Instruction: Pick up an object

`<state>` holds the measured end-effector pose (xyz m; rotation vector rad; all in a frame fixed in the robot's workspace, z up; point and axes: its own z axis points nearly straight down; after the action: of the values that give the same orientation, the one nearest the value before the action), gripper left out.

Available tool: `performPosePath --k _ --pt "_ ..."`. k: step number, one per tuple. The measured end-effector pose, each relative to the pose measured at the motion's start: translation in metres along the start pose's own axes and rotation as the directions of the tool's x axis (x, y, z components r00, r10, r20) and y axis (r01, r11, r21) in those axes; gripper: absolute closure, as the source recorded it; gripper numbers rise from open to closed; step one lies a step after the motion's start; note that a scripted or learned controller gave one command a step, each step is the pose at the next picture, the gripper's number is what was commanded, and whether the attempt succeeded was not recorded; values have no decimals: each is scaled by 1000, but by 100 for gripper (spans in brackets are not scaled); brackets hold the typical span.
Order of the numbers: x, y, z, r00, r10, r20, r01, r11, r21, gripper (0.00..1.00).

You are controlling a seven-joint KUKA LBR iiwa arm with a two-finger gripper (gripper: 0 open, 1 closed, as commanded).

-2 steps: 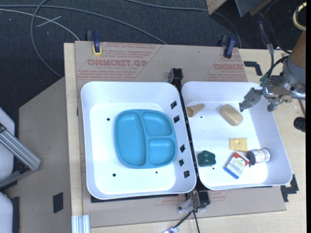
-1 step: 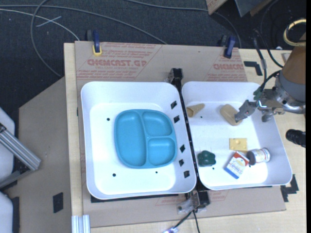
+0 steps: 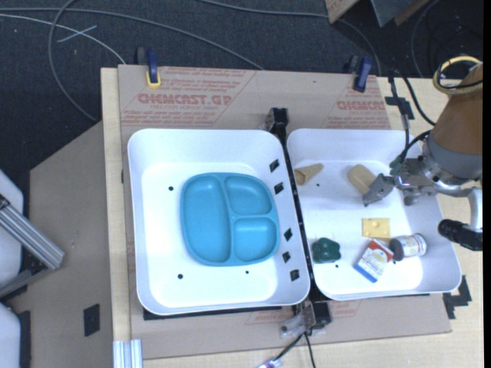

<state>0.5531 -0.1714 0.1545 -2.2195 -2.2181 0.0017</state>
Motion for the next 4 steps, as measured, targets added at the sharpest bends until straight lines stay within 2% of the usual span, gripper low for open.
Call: performPosePath --k 1,2,3,4 --pt "-2 -2 63 1000 0 -1 0 1000 4 0" --pt "-2 0 48 1000 0 1 0 1000 -4 100" --pt "2 8 2 1000 -2 3 2 1000 -8 100" --pt "7 5 -43 1000 -2 3 2 1000 -7 100"
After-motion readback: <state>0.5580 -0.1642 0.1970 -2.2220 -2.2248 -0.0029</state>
